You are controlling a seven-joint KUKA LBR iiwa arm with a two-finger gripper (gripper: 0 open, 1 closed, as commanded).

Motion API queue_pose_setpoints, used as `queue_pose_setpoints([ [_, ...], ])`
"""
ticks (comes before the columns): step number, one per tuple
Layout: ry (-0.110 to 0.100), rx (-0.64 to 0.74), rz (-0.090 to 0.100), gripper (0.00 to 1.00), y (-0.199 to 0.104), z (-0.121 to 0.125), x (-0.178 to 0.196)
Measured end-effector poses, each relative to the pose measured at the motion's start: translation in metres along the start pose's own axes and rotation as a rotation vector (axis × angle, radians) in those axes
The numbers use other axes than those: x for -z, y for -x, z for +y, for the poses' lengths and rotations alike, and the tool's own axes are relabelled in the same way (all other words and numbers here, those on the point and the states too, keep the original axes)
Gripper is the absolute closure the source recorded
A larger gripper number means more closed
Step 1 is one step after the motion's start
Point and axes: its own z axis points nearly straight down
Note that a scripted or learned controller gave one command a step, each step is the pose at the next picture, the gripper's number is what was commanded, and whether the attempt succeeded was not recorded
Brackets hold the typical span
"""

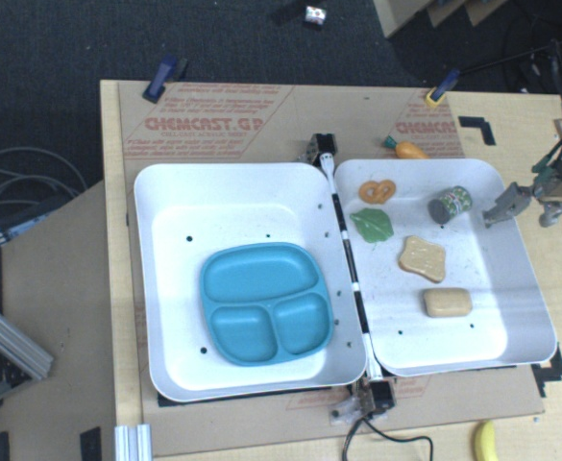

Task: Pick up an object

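The right bin (511, 329) holds several small items: a brown pretzel (378, 192), a green leaf (372, 224), a small dark can (450, 203) lying on its side, a slice of toast (423, 258) and a tan bread roll (447, 303). My gripper (527, 207) hangs over that bin's far right edge, open, with one finger (503, 206) just right of the can and nothing between the fingers. It stands apart from the can and well above the toast and roll in the view.
The left bin (165, 257) carries a blue divided tray (264, 301). A small orange carrot (410, 149) lies on the board behind the right bin. A yellow banana (485, 442) sits at the bench's front right. Clamps (164, 79) grip the board's back edge.
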Motion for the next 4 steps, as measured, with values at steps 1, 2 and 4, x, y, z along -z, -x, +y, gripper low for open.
queue_pose_setpoints([
  [1, -0.003, 0.001, 0.002, 0.00, -0.003, 0.063, -0.108],
  [2, -0.004, 0.001, 0.003, 0.00, -0.029, 0.087, -0.165],
  [4, -0.002, -0.001, 0.000, 0.00, -0.020, 0.117, -0.164],
])
